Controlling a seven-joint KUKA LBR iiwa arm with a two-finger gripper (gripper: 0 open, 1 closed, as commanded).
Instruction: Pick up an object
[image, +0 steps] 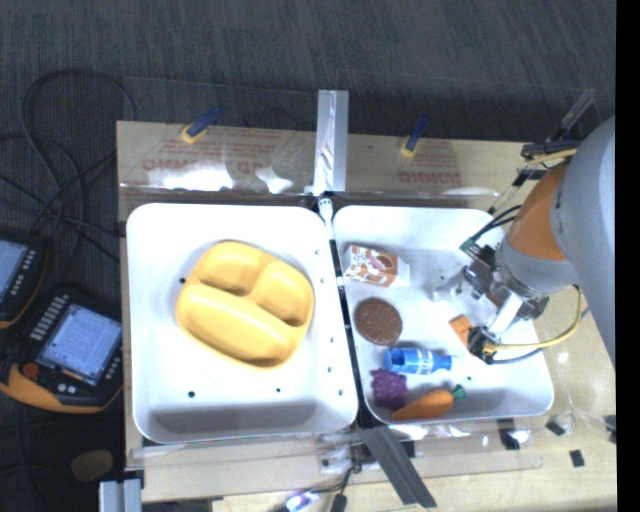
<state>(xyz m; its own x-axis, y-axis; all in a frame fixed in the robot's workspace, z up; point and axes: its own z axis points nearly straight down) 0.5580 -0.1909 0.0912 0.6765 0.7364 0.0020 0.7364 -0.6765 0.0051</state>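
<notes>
The right bin (440, 222) holds a small orange-and-white carton (372, 266), a brown round disc (379, 320), a blue bottle (416, 360) lying on its side, a purple bunch of grapes (386, 385) and a carrot (428, 403). A small orange piece (459, 327) lies by the bin's right side. My gripper (472, 298) hangs low over the right part of this bin, just above and beside the orange piece. The wrist hides what is under it. A large yellow bread-like loaf (245, 301) fills the middle of the left bin (160, 400).
The divider between the bins (340, 300) runs down the middle. Black cables and a handheld controller (62, 350) lie on the floor at the left. Clamps and taped plastic (230, 160) sit behind the bins.
</notes>
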